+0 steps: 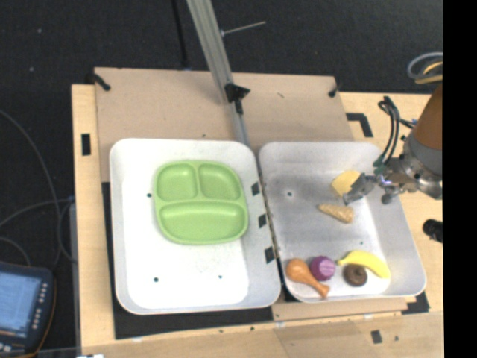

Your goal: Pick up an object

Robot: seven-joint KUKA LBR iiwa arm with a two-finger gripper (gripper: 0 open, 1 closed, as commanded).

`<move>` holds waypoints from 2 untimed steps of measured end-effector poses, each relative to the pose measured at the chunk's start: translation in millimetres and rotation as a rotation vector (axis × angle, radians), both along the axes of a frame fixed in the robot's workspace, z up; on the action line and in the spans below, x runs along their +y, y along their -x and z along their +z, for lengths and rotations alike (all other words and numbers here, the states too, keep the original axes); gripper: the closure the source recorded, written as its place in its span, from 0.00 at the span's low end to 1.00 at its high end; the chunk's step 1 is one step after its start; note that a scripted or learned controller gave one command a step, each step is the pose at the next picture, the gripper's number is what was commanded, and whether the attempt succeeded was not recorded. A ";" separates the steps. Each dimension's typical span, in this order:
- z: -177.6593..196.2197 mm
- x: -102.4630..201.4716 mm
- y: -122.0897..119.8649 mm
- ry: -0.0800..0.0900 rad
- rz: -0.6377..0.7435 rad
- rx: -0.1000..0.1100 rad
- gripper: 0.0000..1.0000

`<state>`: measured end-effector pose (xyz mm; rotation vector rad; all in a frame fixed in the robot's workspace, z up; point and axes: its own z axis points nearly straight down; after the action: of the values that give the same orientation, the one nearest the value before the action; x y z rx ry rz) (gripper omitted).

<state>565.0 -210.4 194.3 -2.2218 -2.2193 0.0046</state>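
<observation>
Over the right bin [387,274], your gripper [359,188] reaches in low from the right, touching the yellow block [344,181]; grip unclear, I cannot tell. Open floor lies left

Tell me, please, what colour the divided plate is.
Light green; the plate shows in the camera view.

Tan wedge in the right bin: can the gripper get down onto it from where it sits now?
Probably yes. The gripper hovers just right of the yellow block, and the tan wedge lies apart below it on bare bin floor, with nothing stacked on it.
</observation>
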 end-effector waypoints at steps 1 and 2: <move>-47.5 7.5 -2.5 -0.001 0.001 0.000 0.00; -33.0 5.4 -4.0 0.001 -0.004 -0.007 1.00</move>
<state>569.0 -205.0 161.3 -2.2303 -2.2191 -0.0016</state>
